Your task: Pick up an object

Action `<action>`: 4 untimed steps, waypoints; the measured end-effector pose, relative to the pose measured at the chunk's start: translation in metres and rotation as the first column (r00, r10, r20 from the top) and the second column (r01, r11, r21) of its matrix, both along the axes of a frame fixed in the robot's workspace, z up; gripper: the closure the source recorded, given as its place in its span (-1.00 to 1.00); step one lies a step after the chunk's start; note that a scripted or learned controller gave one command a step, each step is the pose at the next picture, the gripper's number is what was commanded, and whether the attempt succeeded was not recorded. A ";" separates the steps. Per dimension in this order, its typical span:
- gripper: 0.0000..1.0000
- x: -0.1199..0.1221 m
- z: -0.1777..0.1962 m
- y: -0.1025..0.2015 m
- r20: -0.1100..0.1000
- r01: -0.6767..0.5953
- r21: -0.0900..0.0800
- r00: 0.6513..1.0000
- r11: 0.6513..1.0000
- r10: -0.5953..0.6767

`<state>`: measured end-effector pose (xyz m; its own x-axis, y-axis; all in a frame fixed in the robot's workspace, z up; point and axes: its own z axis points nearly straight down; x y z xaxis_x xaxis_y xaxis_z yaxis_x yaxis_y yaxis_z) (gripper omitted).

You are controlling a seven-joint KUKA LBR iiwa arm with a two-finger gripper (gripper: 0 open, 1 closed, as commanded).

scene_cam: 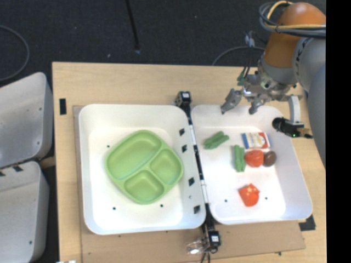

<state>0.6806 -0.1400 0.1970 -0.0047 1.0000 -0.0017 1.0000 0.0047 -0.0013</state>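
My gripper (242, 105) hangs over the far edge of the right bin (285, 207), its two fingers spread open with nothing between them. Below it in that bin lie a green bean pod (216, 140), a second upright green pod (238, 158), a small red-white-blue carton (256, 141), a red tomato (254, 158), a brown ball (269, 158) and a red pepper piece (249, 194). The nearest object, the bean pod, sits a short way toward the front-left of the fingers.
The left bin (93, 201) holds a green divided plate (144, 166). A ridge with black clips (193, 163) separates the two bins. The wooden bench (137, 81) shows beyond the bins, and a grey chair (22, 119) stands at the left.
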 end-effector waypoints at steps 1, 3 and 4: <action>-1.00 -0.008 -0.055 -0.008 -0.001 0.005 0.000 1.000 1.000 -0.005; 1.00 -0.007 -0.084 -0.010 0.007 0.005 -0.003 1.000 1.000 -0.005; 1.00 0.000 -0.022 -0.016 0.008 0.006 0.000 1.000 1.000 -0.006</action>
